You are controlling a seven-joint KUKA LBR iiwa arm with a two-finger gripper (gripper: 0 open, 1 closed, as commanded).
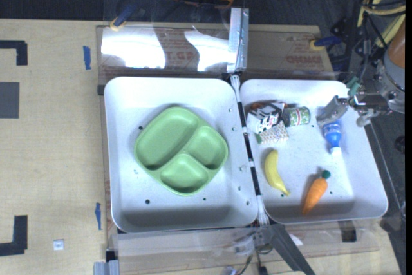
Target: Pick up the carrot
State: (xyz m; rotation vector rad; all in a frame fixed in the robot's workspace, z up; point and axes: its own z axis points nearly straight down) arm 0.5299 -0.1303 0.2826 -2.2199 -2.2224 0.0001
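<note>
The carrot lies at the lower right of the frame, in the right bin, tilted, with the banana just to its left. Higher up, near the blue bottle, the gripper hangs at the right edge; whether it is released or clenched, I cannot tell. To do the step well, I think it should come down over the carrot's middle, closing across the narrow body, away from the bin wall.

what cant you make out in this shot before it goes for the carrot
- Gripper, camera view: too small and blurred to tell how its fingers stand.
- Small packets by the green can: jumbled and blurred, kinds unclear.
- Arm: cut off by the right edge.
- Carrot itself lies plain, beside the banana.
</note>
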